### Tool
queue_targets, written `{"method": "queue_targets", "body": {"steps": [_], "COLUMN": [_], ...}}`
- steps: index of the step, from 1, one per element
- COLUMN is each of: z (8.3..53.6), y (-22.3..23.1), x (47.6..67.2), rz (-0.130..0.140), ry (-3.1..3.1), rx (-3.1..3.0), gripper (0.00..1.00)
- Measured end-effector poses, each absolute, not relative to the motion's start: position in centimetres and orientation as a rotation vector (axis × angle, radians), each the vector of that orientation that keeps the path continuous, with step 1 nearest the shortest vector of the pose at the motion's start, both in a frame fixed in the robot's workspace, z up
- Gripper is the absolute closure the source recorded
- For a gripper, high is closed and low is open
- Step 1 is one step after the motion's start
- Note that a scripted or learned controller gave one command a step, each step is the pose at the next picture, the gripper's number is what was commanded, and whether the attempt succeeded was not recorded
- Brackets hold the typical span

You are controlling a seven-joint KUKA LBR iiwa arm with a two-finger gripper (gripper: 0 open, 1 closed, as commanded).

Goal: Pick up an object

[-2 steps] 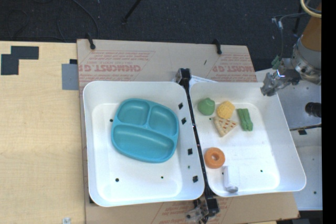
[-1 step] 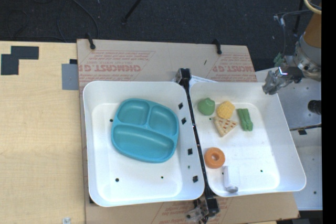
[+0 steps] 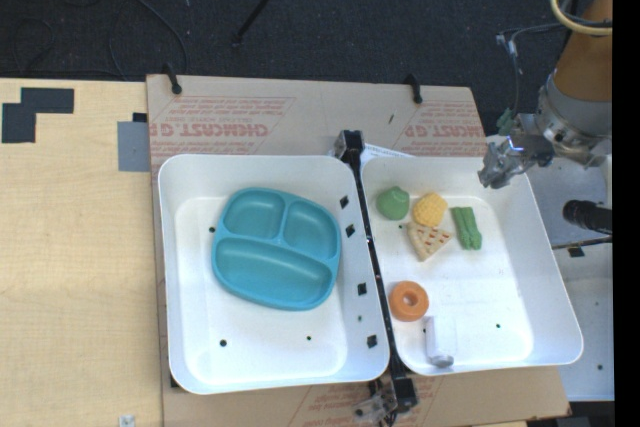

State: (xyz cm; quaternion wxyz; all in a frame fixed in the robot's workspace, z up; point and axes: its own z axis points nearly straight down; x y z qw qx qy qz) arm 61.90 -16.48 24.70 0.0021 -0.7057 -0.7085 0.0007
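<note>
The right bin holds a green round piece, a yellow corn-like piece, a tan wedge with a grid pattern, a green stick, an orange ring and a small white block. My gripper hangs over the bin's far right corner, above and to the right of the green stick, apart from every object. Nothing shows in its grip.
The left bin bears a teal divided plate. A black divider runs between the bins. Cardboard lies under both, and a wooden bench top stretches to the left. The arm's wrist stands at the right edge.
</note>
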Motion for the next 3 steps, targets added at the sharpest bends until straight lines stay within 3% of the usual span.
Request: {"method": "queue_targets", "body": {"steps": [3], "z": [25.1], "y": [0.1], "x": [56.4], "rz": [0.005], "ry": [-2.222], "rx": [-2.213], "gripper": [1.00]}}
